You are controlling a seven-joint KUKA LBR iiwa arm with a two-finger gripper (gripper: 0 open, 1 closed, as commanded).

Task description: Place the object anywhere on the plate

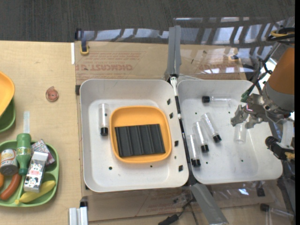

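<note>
An orange plate (138,114) lies in the middle of the left bin (93,172), and a black ridged pad (139,140) covers most of it. Several clear tubes with black caps lie in the right bin (253,168): one near the back (214,98) and three side by side (201,136) toward the bin's left wall. My gripper (243,120) hangs over the right part of this bin. A clear tube (240,134) shows just below it. Whether the gripper has hold of that tube cannot be made out.
Another capped tube (103,117) lies in the left bin beside the plate's left rim. On the wooden bench at the far left stands a green tray (49,186) of toy food, with an orange bowl (5,95) behind it. A grey divider post (174,50) rises between the bins.
</note>
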